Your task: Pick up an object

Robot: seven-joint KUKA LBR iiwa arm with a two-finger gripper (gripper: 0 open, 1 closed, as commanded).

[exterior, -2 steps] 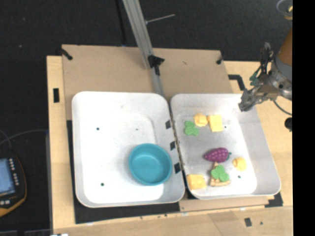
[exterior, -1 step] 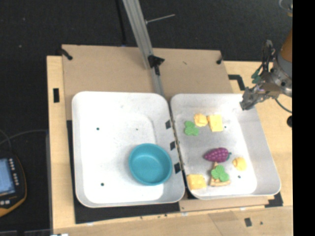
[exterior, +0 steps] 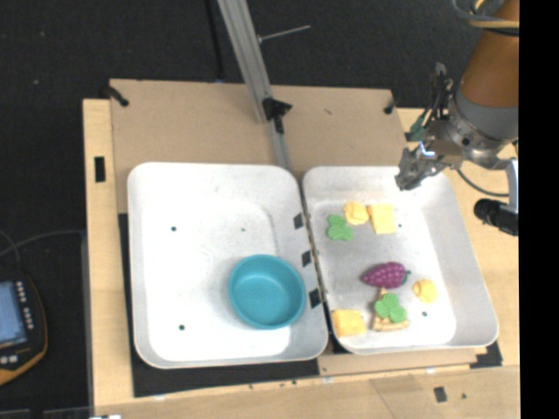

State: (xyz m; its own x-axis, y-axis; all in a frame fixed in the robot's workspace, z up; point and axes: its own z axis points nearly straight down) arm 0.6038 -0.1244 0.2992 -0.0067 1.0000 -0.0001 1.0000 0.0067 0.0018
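Camera view looks down at a slant on a pale wooden bench [exterior: 103, 260] standing on dark flooring, with a brown board laid across its far half. A slim metal pole [exterior: 249, 55] slants up from the middle of the far edge, and a small handheld screen unit [exterior: 16, 321] lies on the floor off the near left corner.

Two shallow white bins sit side by side and touching. The left bin [exterior: 175, 208] carries a round blue bowl [exterior: 265, 291], upright, in its near right part. The right bin [exterior: 450, 260] carries the small toy foods.

The grey arm with its orange band [exterior: 491, 68] comes in from the far right, and its gripper [exterior: 409, 178] hangs over the far right corner of the right bin. It is dark and small from here, so I cannot tell how wide it stands, and nothing shows in it.

Among the toys, the purple grape bunch [exterior: 384, 275] lies mid-bin with its long axis running left to right, the tip pointing right. Far of it sit a yellow block [exterior: 382, 218] and a yellow lump [exterior: 355, 211] side by side, with a green leafy piece [exterior: 338, 228] just to their left. Near the front edge lie a yellow wedge [exterior: 348, 323] and a green leafy piece on a tan base [exterior: 389, 311]. A small yellow piece [exterior: 424, 290] rests right of the grapes.
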